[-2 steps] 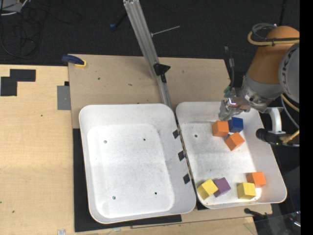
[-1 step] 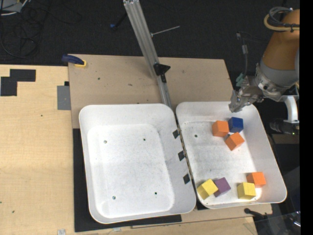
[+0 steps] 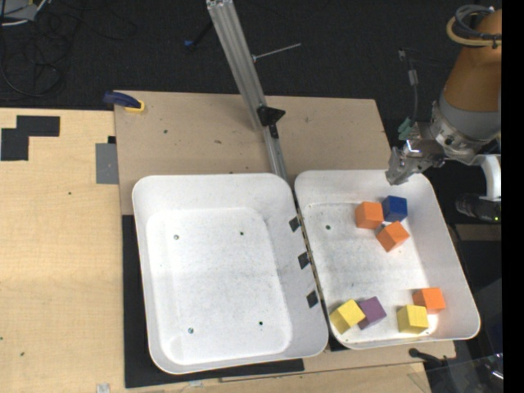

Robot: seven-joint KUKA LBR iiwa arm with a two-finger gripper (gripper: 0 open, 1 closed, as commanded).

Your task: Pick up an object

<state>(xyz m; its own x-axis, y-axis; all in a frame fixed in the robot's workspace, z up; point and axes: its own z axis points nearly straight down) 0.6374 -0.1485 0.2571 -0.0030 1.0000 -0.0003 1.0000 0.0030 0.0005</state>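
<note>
White bins sat side by side on the worktop (image 3: 205, 129). In the right bin (image 3: 446, 244) I saw two orange blocks (image 3: 369, 214) and a blue block (image 3: 395, 207) near the top, more blocks along the bottom. The gripper (image 3: 403, 170) hung over the bin's upper right edge. I could not tell if it was spread or pressed together.

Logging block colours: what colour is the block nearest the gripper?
Blue. The block sits just below the gripper in the right bin, clearest in the camera view.

Arm (image 3: 473, 72) cut off at right edge.
</note>
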